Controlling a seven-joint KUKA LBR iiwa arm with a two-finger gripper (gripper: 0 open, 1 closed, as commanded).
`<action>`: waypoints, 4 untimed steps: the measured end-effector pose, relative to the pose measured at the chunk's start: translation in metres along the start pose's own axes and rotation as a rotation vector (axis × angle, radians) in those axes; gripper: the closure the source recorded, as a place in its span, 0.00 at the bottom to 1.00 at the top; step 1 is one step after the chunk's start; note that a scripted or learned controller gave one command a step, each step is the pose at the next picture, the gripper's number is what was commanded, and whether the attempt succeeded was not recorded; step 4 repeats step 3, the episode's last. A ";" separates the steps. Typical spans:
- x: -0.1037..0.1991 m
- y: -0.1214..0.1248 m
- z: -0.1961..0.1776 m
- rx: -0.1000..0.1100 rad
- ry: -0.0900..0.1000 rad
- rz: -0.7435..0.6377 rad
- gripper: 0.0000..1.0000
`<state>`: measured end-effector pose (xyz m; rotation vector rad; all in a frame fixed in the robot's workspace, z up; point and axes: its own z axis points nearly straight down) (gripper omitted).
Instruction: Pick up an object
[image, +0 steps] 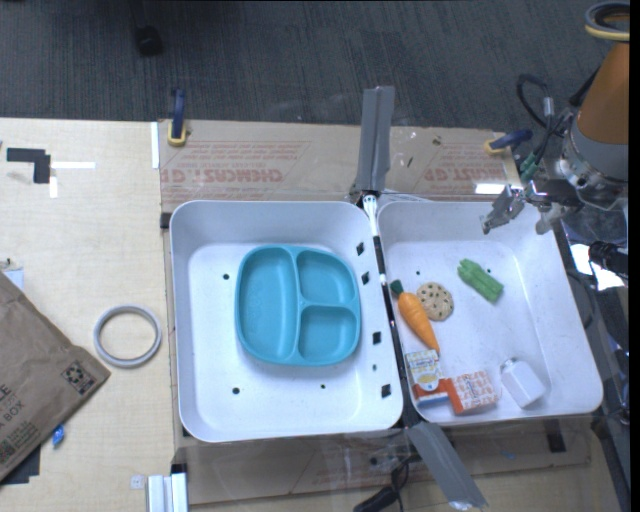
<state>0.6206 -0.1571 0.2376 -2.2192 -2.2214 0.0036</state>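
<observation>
I see the end effector (520, 205) hovering over the right bin's (560, 300) far edge; I can't tell its state. In that bin lie a carrot (417, 317), cookie (434, 300), green piece (480, 280), carton (472, 391) and white block (523, 381). A blue tray (298, 305) sits in the left bin (200, 330).

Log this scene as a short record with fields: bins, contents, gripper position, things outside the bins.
left bin: holds a teal divided plate
right bin: holds a carrot, round cookie, green piece, small carton, white block
carrot and cookie: side by side, near the divider
gripper: over the right bin's far right corner, away from the items
holding anything: nothing seen between the fingers
bench left of bins: tape ring, cardboard box
</observation>
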 end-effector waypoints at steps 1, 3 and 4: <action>-0.014 -0.011 0.145 -0.005 -0.001 -0.125 0.00; 0.023 0.022 0.039 -0.003 -0.001 0.023 1.00; 0.023 0.022 0.039 -0.003 -0.001 0.023 1.00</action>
